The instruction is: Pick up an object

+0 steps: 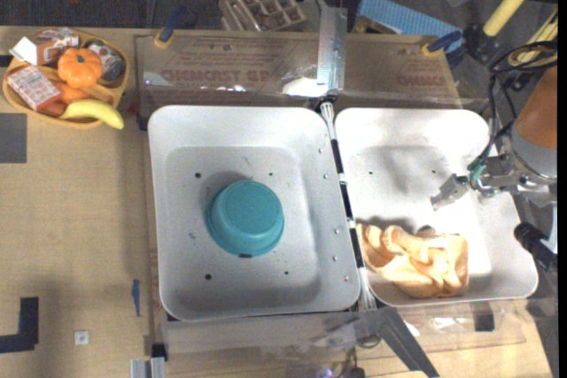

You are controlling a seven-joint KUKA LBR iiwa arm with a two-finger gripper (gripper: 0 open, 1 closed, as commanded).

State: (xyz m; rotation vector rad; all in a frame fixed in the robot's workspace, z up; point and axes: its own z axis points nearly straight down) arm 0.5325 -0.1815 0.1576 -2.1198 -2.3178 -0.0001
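A: Which step would you say this is?

B: The approach, I'd judge. The grey two-finger gripper [450, 190] hangs over the right-hand shallow white bin [399, 142], above bare floor, with nothing between its fingers. Whether those fingers are spread or pinched together I cannot tell; they're small and blurred at this angle.

A: And what is there to pick?

B: Two candidates. In the right bin, a crumpled peach-and-orange cloth [416, 258] lies against the near wall, reaching to the near-left corner. In the left-hand shallow white bin [177, 146], a teal plastic bowl [246, 217] sits upside down roughly in the middle, well apart from the walls.

A: Which is likelier?

B: The cloth, as a guess. It lies near the gripper, just toward the near edge, while the bowl is across the divider between the bins.

A: So what does the next move call for?

B: Shifting toward the near wall until the tool is over the cloth's bunched folds, then descending and pinching a raised ridge (a flat patch would likely slip out). The bin wall just beside the cloth leaves little room, so the descent should favour the cloth's inner side.

A: And the bowl?

B: Harder, I think: inverted, its rounded base offers little for two fingers to clamp.
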